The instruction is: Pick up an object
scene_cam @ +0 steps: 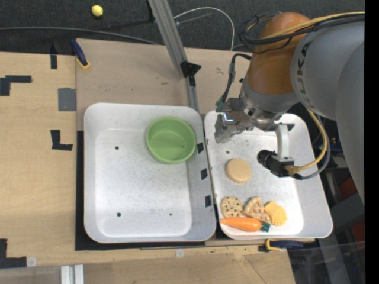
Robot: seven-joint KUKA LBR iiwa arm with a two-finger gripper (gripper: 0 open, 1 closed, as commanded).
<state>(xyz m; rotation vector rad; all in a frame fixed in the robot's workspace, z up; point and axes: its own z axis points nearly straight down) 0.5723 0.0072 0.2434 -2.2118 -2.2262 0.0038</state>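
Camera view. Arm reaches in from the right; gripper (228, 123) sits over the top-left corner of the right bin (308, 158), close to the divider between the bins. You cannot tell from here whether the fingers are apart or together: the wrist and its mount cover them, so don't assume either. Nothing shows between them.

Candidates in the right bin: a tan round puck (238, 171) just below the gripper, lying flat and on its own; then a cluster at the bottom edge, made up of a cookie (231, 206), a pale ridged piece (254, 207), a yellow piece (276, 213) and a carrot (241, 223), all touching or nearly so. Left bin (100, 176) holds only a green bowl (171, 139), upright, near its top right.

Judgement: the puck is your best target. It is nearest, isolated, with bare floor all round for the fingers to land. Come straight down centred on it and straddle its width; off-centre, a low disc will likely skid away. Avoid the cluster, where a close would probably catch two items or push one against the bin wall. Mind the black cable fitting (272, 161) just right of the puck during descent.
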